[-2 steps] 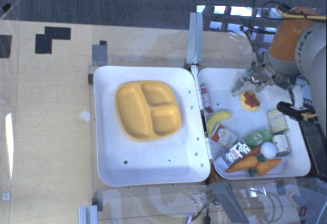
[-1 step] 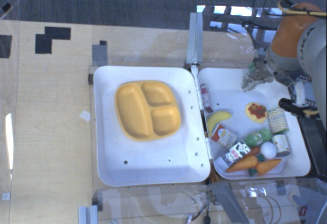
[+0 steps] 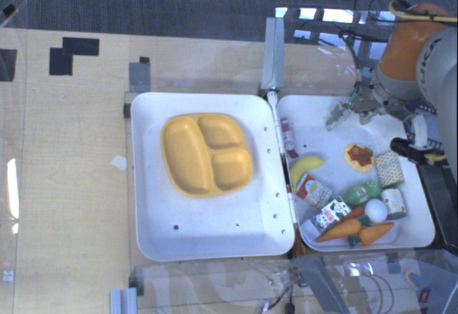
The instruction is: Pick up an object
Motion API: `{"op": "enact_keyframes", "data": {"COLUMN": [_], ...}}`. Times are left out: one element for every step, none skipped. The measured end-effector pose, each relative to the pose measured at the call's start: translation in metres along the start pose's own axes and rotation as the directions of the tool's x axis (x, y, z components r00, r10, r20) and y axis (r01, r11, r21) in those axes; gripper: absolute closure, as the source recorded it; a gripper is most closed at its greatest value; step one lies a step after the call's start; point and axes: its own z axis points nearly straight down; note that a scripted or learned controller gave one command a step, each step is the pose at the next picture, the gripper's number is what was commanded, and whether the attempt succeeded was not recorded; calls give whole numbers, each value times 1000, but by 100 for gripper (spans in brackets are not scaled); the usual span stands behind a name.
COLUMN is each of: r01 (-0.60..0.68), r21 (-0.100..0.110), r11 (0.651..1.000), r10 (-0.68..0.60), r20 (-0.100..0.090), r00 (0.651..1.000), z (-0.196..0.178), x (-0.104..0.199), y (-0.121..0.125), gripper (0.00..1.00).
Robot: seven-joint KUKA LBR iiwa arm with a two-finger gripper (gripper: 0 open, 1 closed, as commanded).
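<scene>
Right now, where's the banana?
The banana lies in the right bin, by its left wall, just above a small red-and-white carton and left of the little pizza.

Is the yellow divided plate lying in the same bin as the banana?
No, the yellow divided plate lies alone in the left bin, while the banana lies in the right bin.

Grey arm reaches in from right; tool points down, fingers spread apart.
</scene>
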Motion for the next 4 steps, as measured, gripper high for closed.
{"op": "enact_keyframes", "data": {"r01": [42,45,141,132], "r21": [9,1,4,3], "r11": [999,999,990,991], "r10": [-42,-45,-141,-132], "r20": [-4,-1,-4,-4], "r00": [999,999,990,991], "z": [12,-1,13,-141], "x": [-19,-18,34,95], "y": [-65,-61,-21,7], "gripper": [0,100,100,100]}}
